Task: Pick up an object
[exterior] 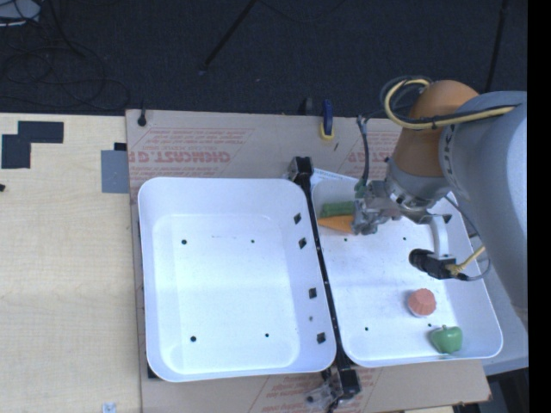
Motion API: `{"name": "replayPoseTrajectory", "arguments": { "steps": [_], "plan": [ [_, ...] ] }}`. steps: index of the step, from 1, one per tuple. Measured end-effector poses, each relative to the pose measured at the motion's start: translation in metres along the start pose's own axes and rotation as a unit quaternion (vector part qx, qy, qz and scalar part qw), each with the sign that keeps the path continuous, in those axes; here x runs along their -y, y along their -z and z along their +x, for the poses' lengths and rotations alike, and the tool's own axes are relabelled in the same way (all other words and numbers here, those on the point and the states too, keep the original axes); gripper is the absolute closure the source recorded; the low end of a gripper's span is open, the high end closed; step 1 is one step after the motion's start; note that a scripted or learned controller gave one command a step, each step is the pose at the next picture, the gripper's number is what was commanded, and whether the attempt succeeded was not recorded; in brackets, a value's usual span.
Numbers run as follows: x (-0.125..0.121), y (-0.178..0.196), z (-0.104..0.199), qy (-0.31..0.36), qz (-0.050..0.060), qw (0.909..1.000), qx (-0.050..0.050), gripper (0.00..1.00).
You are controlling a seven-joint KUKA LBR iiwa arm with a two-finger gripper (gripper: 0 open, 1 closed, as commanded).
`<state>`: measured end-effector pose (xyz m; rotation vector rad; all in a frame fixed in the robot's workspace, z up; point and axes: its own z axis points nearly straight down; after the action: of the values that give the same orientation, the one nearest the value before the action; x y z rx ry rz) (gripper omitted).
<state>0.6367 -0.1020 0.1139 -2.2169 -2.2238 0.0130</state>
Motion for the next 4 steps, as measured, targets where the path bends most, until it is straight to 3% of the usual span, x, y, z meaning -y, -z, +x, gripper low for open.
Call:
{"name": "replayPoseTrajectory", "arguments": {
  "steps": [1,2,3,4],
  "plan": [
    [0.010,0.157,0.026,0.000,-0.011,0.9999,-0.002,1.00],
    [0.104,0.153,0.038,-0.003,0.000,1.0000,-0.003,1.00],
    [0.083,0.265,0.076,0.000,-0.008,1.0000,-0.003,1.00],
    [0.165,0.265,0.038,-0.003,-0.002,1.0000,-0.002,1.00]
  ]
}}
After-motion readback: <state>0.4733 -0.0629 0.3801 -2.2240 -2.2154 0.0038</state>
